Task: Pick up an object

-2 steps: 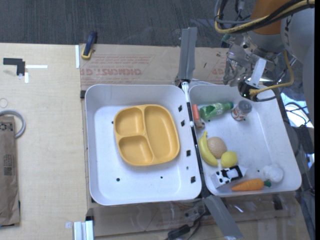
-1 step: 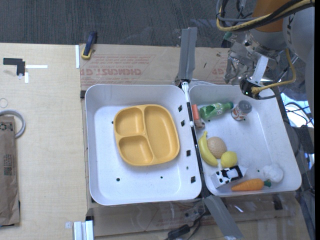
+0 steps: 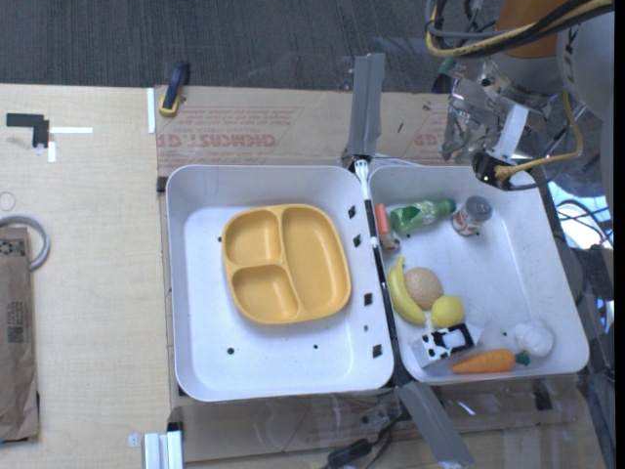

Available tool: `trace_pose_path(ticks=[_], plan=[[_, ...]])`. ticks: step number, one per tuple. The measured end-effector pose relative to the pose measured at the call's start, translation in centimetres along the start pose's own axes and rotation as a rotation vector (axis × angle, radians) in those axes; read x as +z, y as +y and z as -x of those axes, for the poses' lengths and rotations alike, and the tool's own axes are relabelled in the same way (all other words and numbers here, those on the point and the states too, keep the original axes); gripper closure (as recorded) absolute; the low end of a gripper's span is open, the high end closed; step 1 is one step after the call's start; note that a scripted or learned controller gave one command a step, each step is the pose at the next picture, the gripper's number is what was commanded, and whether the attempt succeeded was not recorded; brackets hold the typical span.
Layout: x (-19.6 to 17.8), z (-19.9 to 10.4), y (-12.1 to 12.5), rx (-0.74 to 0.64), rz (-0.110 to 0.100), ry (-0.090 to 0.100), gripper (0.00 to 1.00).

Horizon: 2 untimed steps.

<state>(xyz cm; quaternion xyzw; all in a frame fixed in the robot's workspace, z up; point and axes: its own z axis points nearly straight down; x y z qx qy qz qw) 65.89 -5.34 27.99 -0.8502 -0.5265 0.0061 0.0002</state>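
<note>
The gripper (image 3: 485,135) hangs at the right bin's (image 3: 557,262) one o'clock rim, grip state unclear, probably poised above the can (image 3: 473,216).

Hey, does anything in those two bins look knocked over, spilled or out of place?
Nothing spilled or broken. The green bottle lies on its side in the right bin; the yellow divided plate sits flat, slightly askew, in the left bin.

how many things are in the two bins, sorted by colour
Yellow: 3 (divided plate, banana, lemon)
Green: 1 (bottle)
Orange: 1 (carrot)
Tan: 1 (round ball)
White or black-and-white: 2 (cow toy, white lump)
Grey: 1 (small can)
Total: 9
</note>
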Motion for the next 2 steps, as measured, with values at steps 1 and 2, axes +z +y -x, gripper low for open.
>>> trace_pose_path(ticks=[1, 2], plan=[[2.93, 0.15, -3.54, -0.294, 0.005, 0.007, 1.0], [2.11, 0.28, -3.45, -0.29, 0.005, 0.005, 1.0]])
